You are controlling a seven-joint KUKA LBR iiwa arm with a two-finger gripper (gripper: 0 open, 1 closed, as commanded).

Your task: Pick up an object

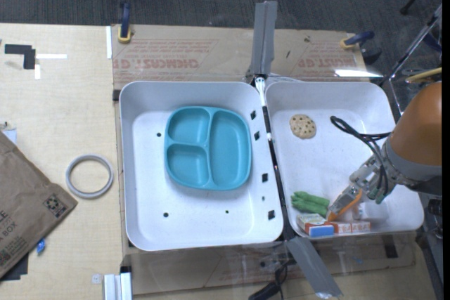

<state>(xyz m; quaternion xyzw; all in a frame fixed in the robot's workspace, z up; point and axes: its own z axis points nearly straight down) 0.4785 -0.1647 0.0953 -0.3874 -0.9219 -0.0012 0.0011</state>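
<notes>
Small box [332, 227]: lying flat against the near wall of the right bin [394, 225], red and white with a blue end, right under the action.
Tool [339, 210]: down low over the box, tip nearly on it; something orange shows at the tip, and whether the tool is open, closed or gripping I cannot tell from up here.
Green item [310, 201]: just beside the tool on its left, touching or almost touching the box. This cluster looks like the likely pick.
Risk: the box hugs the wall, so a finger could land on the rim or the box edge and skid off. The green piece sits so close it may get nudged or dragged along.
Arm [422, 137]: reaching in from the right, a black cable looping over the bin floor.
Cookie [303, 126]: alone toward the far side of the right bin, well apart from the cluster.
Left bin [140, 172]: holds a teal divided plate [209, 148].
Desk [49, 102]: a tape ring [89, 175] near a cardboard box [24, 204].
</notes>
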